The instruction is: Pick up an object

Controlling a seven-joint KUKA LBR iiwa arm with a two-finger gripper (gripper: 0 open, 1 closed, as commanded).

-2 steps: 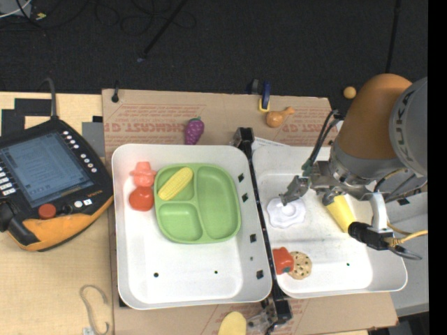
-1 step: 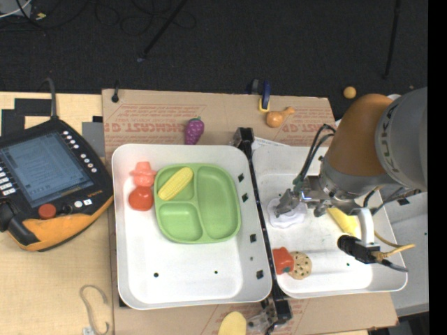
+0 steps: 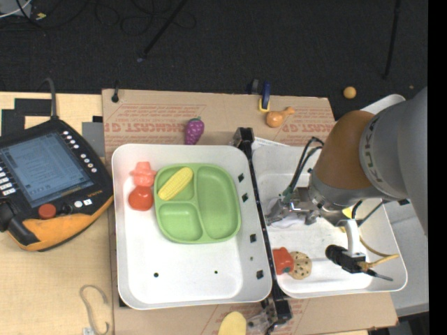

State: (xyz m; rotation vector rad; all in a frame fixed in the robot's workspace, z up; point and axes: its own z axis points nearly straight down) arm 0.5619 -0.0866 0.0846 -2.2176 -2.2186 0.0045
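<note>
My gripper (image 3: 285, 211) hangs low over the left part of the right bin (image 3: 391, 274), with the grey and orange arm reaching in from the right. Nothing shows in its grasp. A small red block (image 3: 282, 259) and a speckled tan cookie (image 3: 301, 265) lie side by side on the bin floor in front of the gripper, apart from it. In the left bin (image 3: 181, 278) rests a green divided plate (image 3: 209, 211) with a yellow corn cob (image 3: 174, 183) in its upper-left compartment. Beside the plate's left edge sit a pink toy (image 3: 143, 174) and a red cup-like toy (image 3: 140, 199).
On the cardboard behind the bins lie purple grapes (image 3: 194, 130), an orange pear-shaped toy (image 3: 278, 117) and a blue and yellow clamp (image 3: 265, 96). An orange ball (image 3: 349, 93) sits farther back. A teach pendant (image 3: 45, 180) lies on the left. A yellow toy (image 3: 232, 323) sits at the front edge.
</note>
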